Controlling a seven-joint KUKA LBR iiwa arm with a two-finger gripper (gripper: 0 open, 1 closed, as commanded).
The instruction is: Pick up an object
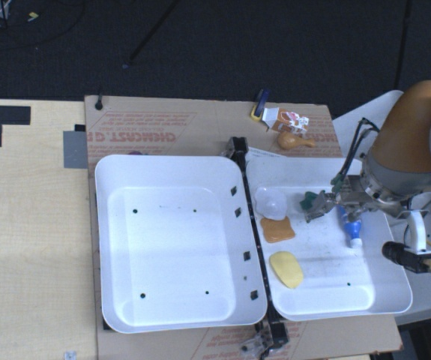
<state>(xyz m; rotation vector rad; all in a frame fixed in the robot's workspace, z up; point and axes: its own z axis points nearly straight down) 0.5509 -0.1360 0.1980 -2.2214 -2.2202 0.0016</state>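
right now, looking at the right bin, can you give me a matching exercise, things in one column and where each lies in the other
Things:
1. yellow oval soap-like lump
2. orange-brown flat piece
3. clear rounded plastic item
4. blue and white tube

Places:
A. farthest back of the three items lined up along the divider
B. nearest the front edge of the right white bin
C. toward the bin's right side, under the gripper and wrist
D. between the clear item and the yellow lump

Pairs: 1-B, 2-D, 3-A, 4-C
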